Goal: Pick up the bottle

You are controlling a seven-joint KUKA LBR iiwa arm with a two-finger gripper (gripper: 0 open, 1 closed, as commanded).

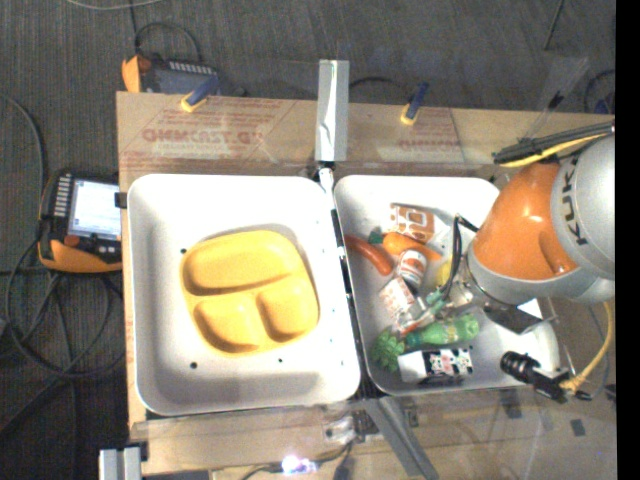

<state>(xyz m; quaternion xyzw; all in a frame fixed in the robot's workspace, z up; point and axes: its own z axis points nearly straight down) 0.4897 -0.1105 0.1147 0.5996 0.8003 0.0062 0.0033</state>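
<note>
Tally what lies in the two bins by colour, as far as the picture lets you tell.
Yellow: 1, the divided tray in the left bin.
Orange or red: 2, a carrot-like piece and an orange piece.
Green: 2, a leafy toy and another.
White-labelled: 4, a card, a can, a bottle, a box.
Total: 9, roughly; the pile overlaps.

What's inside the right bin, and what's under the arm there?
The right bin holds a jumble: an orange carrot-like toy, a small bottle, a green leafy toy and a white box. The arm covers the bin's right part, so whatever lies beneath is hidden.
</note>
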